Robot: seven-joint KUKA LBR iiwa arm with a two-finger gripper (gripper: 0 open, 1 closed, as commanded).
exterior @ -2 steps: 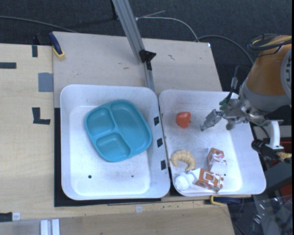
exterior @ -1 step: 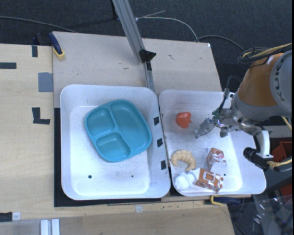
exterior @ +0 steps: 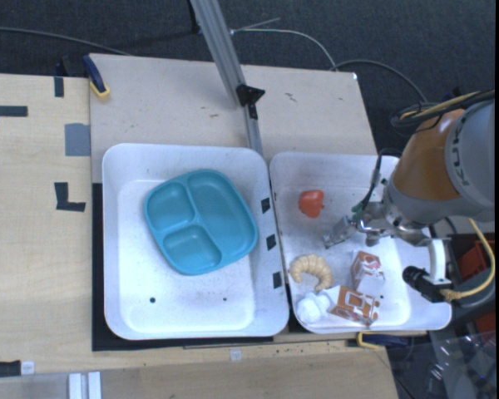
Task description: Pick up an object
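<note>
The right bin (exterior: 333,169) holds several small objects. A red, rounded piece (exterior: 311,203) lies near its left wall. A tan croissant (exterior: 311,268) sits below it. A white lump (exterior: 312,308) rests in the front left corner. Beside that are two orange-and-white cartons, one (exterior: 353,304) lying flat and one (exterior: 368,270) upright. My gripper (exterior: 339,233) hangs low over the bare floor in the middle of this bin, right of the red piece and above the croissant, touching neither. The orange-banded arm (exterior: 428,173) reaches in from the right.
The left bin (exterior: 125,248) carries a blue divided plate (exterior: 201,220). A slanted metal pole (exterior: 224,44) ends in a black clamp at the bins' back edge. Cables run over the dark floor behind the bench.
</note>
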